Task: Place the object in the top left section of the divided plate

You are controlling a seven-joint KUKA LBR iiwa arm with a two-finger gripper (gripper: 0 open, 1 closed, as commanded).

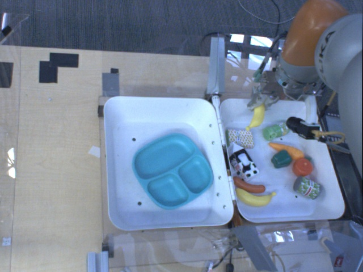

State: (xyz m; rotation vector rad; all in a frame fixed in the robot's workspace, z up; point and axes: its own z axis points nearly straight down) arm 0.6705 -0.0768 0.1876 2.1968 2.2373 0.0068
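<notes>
A blue divided plate point(173, 169) lies in the left white bin point(116, 152), its large section point(169, 152) toward the top left. My gripper point(263, 101) is at the far end of the right bin point(332, 205), open, its fingertips just above a small yellow curved piece point(257, 117) that rests on the bin floor. Nothing sits between the fingers.
The right bin also holds a green can point(275, 132), a checkered packet point(241, 136), a carrot point(286, 150), a green pepper point(281, 160), a tomato point(303, 166), a printed can point(307, 188), a cow toy point(244, 163), a sausage point(249, 186) and a banana point(255, 198). A metal divider point(214, 67) stands between the bins.
</notes>
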